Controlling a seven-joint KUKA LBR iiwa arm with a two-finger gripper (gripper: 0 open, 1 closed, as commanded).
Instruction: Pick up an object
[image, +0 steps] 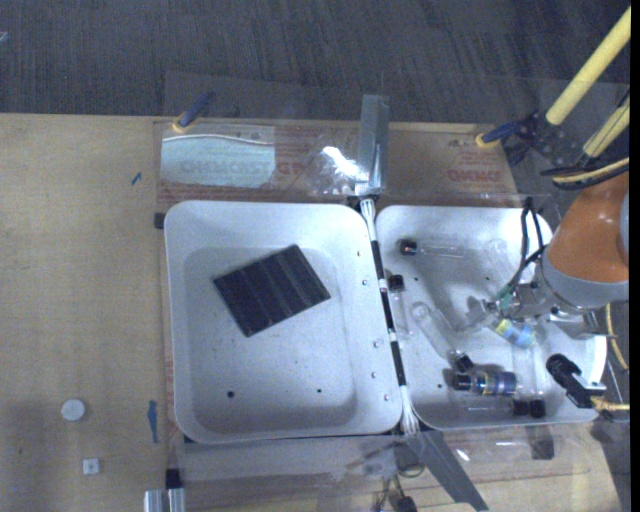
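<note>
The arm (598, 250) is cut off by the frame's edge at three o'clock, so only its orange band and grey wrist show. Its gripper (510, 305) is too small and cluttered with cables to tell how the fingers stand. The clear objects (455, 310) in the right bin (440, 415) blur against the white floor, their outlines uncertain. At two o'clock, yellow poles (595, 65) run off the top edge. At six o'clock, metal brackets (440, 480) are cut by the bottom edge.
</note>
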